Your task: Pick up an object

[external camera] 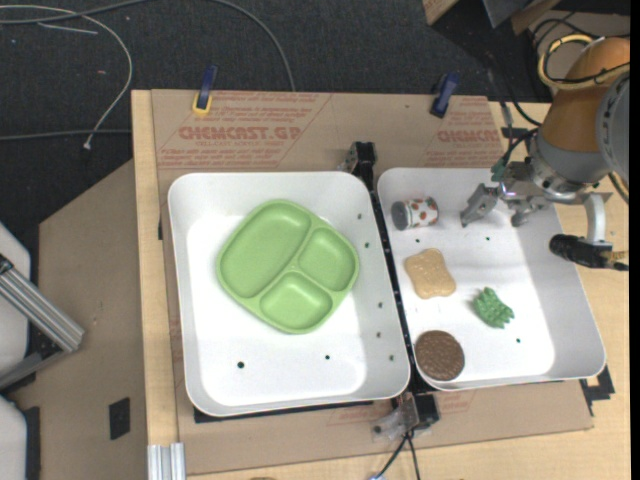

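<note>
brown round cookie (439,355) at the right bin's (560,363) 6 o'clock | gripper (498,206) spread wide, empty, at 12 — spotted can (416,212) just beside, at 9 | centre over it, descend straight

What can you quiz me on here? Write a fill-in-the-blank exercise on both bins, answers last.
The green plastic divided plate has ___ compartments. The flat round toy cookie near the tan toy biscuit is ___ in colour. The open pincer holds ___.
Missing words: three; brown; nothing.
</note>
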Tool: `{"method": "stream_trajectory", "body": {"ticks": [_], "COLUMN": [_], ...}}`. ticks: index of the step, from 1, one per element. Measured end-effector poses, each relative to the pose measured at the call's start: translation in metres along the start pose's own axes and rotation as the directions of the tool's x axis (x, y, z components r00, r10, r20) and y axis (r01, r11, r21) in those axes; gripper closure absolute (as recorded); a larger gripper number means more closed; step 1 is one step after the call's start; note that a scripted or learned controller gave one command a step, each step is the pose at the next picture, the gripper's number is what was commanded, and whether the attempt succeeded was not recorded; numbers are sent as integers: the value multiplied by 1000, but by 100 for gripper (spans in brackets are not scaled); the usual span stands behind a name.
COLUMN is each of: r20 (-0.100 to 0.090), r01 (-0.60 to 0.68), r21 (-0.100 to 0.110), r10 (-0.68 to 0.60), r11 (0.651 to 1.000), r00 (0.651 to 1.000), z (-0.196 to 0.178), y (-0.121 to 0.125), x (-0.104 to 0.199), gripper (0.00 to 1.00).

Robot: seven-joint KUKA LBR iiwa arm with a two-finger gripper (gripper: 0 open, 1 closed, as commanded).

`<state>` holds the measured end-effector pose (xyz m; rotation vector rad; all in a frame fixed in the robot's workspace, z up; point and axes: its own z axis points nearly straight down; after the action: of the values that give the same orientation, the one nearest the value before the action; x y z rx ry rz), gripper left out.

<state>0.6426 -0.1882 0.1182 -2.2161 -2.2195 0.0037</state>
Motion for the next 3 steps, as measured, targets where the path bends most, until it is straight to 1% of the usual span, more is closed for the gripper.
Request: {"method": "stream_trajectory", "body": {"ticks": [1, 2, 3], "r20": [0, 2, 4], "r01": [0, 1, -1], "r21": [0, -6, -12], "r10": [0, -1, 1], "r11": [1000, 1000, 1000], "r00": [1000, 1000, 1000], "z": [35, 21, -24], "y": [0, 1, 4], "x": [1, 1, -3], "gripper": [0, 100, 100]}}
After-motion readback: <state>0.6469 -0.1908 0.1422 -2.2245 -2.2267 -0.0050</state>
